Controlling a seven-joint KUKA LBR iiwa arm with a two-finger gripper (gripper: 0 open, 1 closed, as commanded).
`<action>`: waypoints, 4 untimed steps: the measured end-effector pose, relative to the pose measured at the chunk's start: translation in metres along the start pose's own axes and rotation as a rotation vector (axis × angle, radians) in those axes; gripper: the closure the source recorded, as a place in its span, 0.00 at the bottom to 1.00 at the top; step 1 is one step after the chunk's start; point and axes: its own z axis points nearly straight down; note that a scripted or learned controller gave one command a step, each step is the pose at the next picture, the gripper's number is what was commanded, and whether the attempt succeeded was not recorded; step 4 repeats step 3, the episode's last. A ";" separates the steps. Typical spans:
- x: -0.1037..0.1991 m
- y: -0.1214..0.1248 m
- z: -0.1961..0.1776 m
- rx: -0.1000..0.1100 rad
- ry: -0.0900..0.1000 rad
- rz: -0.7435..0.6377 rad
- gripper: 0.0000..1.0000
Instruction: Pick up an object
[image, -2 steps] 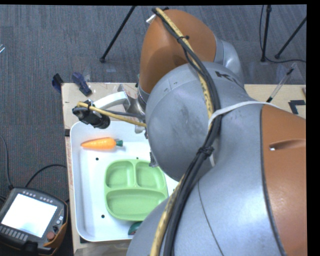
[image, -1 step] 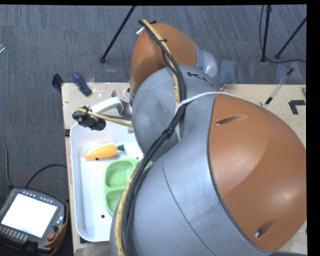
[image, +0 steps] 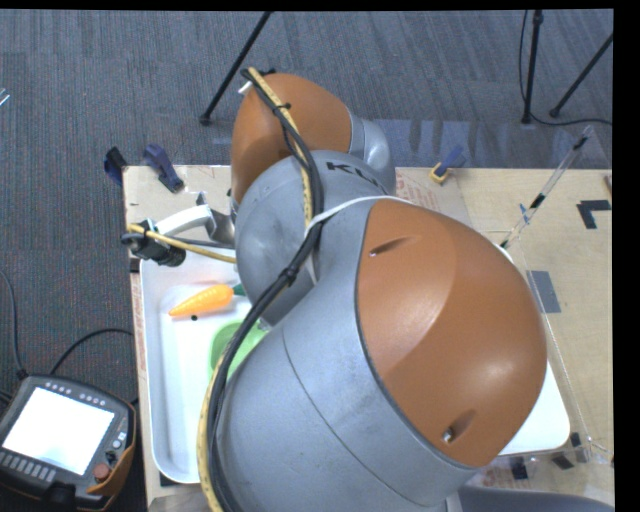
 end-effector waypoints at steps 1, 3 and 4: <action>-0.072 -0.036 0.063 0.000 0.000 -0.147 0.00; -0.045 -0.030 0.051 0.002 0.007 -0.291 0.00; -0.045 -0.030 0.051 0.002 0.007 -0.291 0.00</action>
